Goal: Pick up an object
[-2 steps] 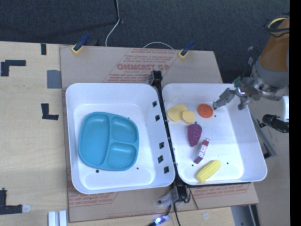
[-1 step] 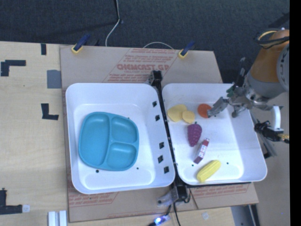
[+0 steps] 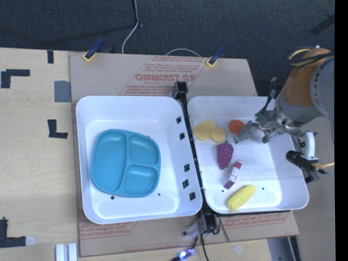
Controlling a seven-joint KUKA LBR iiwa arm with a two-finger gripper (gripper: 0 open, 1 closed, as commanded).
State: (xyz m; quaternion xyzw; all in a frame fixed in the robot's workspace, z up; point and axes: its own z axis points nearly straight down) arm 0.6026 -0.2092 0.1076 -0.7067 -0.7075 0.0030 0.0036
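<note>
The grey arm with its orange band reaches in from the right, and its two-finger gripper [image 3: 251, 131] hangs low over the upper part of the right shallow white bin [image 3: 283, 200]. Its dark fingers look spread, one tip pointing toward a small round orange-red toy fruit [image 3: 236, 126], and nothing sits between them, so it holds nothing. Any of the toys could serve as the object to pick: the orange-red fruit lies just beside the fingertips, a pair of flat yellow plastic discs [image 3: 208, 131] sits further left near the divider, a purple bunch of toy grapes [image 3: 224, 153] lies below them, a small red-and-white packet [image 3: 234, 173] lies below the grapes at a slant, and a yellow toy corn cob [image 3: 241, 196] rests near the bin's lower edge. The left white bin [image 3: 125, 105] carries a light blue divided plastic plate [image 3: 125, 162]. The main risk, as I judge it, is that the fingers close beside the round fruit and nudge it away, since it would roll easily on the smooth floor. A descent slightly off centre could also clip the grapes or pinch air.
</note>
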